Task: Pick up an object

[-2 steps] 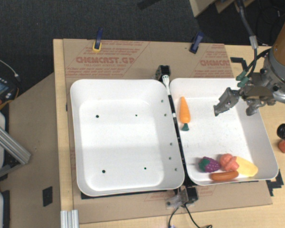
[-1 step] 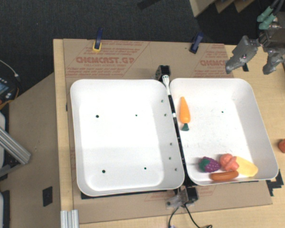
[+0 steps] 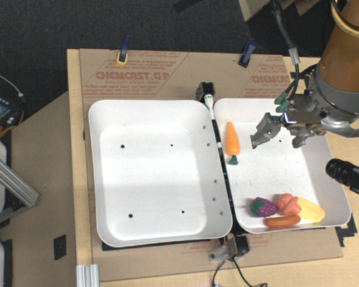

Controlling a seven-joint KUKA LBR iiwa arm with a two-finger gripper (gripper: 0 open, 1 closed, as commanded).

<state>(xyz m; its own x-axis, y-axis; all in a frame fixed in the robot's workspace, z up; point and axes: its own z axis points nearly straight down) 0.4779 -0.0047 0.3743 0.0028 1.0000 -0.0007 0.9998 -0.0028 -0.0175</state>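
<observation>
A toy carrot (image 3: pixel 232 140), orange with a green stem, lies in the right bin (image 3: pixel 323 178) near its left wall. At that bin's front sit purple grapes (image 3: pixel 264 207), a pink-orange lumpy toy (image 3: pixel 289 203), a yellow piece (image 3: pixel 312 210) and a red-orange sausage (image 3: pixel 282 221), bunched together. My gripper (image 3: pixel 282 134) hangs over the upper middle of the right bin, open, its two grey fingers spread apart with nothing between them. It is to the right of the carrot and well behind the bunch.
The left bin (image 3: pixel 107 178) stands beside the right one, a black divider strip (image 3: pixel 218 160) between them. Both rest on a cardboard sheet (image 3: pixel 143 70) held by blue clamps. A black cylinder (image 3: pixel 347 175) juts in at the right bin's edge.
</observation>
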